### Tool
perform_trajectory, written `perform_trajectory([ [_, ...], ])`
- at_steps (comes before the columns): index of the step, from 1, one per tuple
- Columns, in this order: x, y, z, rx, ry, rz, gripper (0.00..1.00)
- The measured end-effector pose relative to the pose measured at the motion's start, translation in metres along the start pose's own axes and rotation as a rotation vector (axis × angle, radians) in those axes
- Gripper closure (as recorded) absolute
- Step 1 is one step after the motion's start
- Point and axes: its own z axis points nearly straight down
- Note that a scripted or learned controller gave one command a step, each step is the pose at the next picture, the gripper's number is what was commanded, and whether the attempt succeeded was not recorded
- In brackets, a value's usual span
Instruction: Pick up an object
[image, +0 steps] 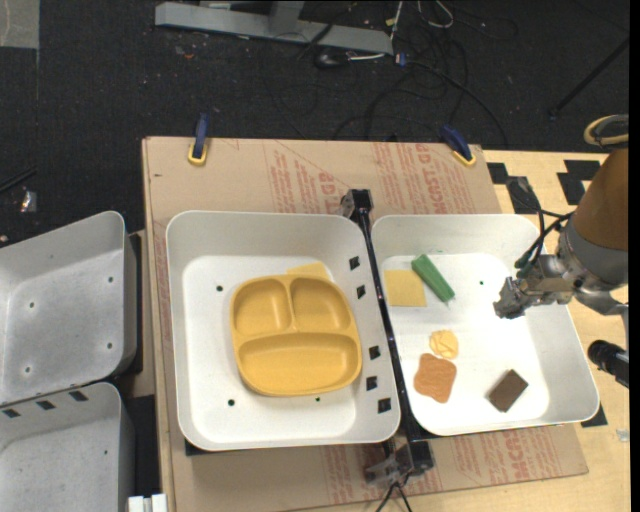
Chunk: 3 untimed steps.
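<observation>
The right bin (560, 400) holds a pale yellow square slice (405, 288), a green block (433, 278), a small round orange piece (444, 344), an orange-brown piece (435, 378) and a dark brown block (508, 390). My gripper (510, 303) hangs over the right part of this bin, to the right of the green block and above the brown block. It is dark and small in the camera view, and nothing shows between its fingers.
The left bin (190, 300) carries a yellow divided tray (296, 335) with a pale yellow slice (310, 270) peeking out behind it. A black divider (375, 310) runs between the bins. White trays (60, 300) lie off the bench at left.
</observation>
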Motion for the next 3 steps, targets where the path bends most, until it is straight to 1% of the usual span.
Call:
perform_trajectory([
  [1,0.0,0.001,-0.013,0.004,0.001,0.001,1.0],
  [2,0.048,0.006,-0.023,0.004,0.003,-0.004,1.0],
  [3,0.107,0.013,-0.015,0.007,0.004,-0.006,1.0],
])
